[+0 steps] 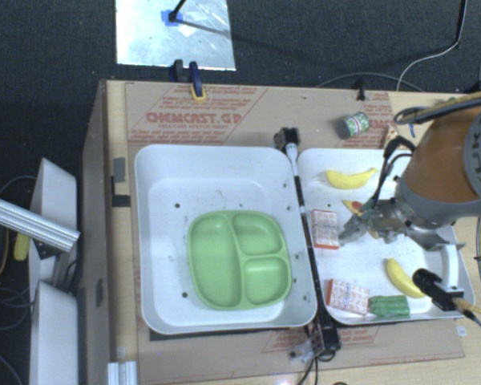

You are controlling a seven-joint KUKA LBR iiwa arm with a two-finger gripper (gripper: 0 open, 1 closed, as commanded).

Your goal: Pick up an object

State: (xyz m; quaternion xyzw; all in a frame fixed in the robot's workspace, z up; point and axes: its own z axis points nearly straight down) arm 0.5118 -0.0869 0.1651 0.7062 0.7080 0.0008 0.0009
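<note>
A: We see the grey two-finger gripper low in the right white bin; can't tell its finger state.

B: Agreed. Nearest objects: small red-and-white card just left, yellow plastic banana farther back. Green divided tray sits in the left white bin.

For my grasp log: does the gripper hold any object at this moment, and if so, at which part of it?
It cannot be told. The gripper is low in the right bin, beside a small card, but nothing visibly sits in its grasp.
</note>
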